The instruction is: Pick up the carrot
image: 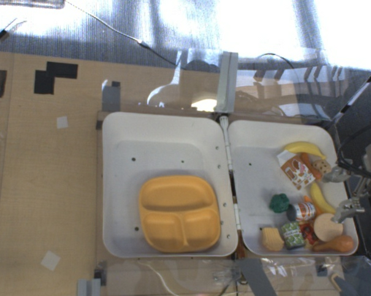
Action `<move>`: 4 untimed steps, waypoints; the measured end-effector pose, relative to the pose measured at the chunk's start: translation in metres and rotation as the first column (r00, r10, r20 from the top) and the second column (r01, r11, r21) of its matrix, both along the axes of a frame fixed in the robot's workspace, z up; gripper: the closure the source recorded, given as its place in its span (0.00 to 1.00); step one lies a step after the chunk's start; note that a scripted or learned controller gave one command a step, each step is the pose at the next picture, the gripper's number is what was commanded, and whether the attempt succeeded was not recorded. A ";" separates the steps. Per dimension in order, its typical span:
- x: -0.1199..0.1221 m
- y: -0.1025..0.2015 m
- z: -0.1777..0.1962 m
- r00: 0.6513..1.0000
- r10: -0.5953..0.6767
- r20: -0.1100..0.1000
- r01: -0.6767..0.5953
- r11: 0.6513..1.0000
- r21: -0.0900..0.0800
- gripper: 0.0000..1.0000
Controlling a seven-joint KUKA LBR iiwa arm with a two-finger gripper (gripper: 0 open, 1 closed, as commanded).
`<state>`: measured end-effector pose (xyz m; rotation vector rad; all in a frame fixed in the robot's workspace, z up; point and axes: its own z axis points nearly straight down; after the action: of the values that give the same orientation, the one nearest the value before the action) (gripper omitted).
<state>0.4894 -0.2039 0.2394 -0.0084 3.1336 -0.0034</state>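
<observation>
Seen from above, two white bins sat side by side. The left bin (128, 135) held a yellow tray (179, 213) toward 5 o'clock. The right bin (253, 153) held toy food crowded from 3 to 6 o'clock. The carrot (310, 166), possibly the small orange piece, lay at 2 o'clock between a banana (304, 147) and a carton (297, 173). The gripper (346, 194) sat at the bin's 3 o'clock rim; I cannot tell whether it was open or closed.
</observation>
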 end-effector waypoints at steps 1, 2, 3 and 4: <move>0.003 0.018 0.053 0.949 0.316 0.004 -0.316 0.949 -0.006 0.00; 0.003 0.018 0.052 0.949 0.316 0.003 -0.316 0.949 -0.005 0.00; 0.003 0.018 0.052 0.949 0.316 0.003 -0.316 0.949 -0.005 0.00; 0.003 0.018 0.052 0.949 0.316 0.003 -0.316 0.949 -0.005 0.00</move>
<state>0.4920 -0.1863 0.2917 -0.5098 3.0876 -0.0083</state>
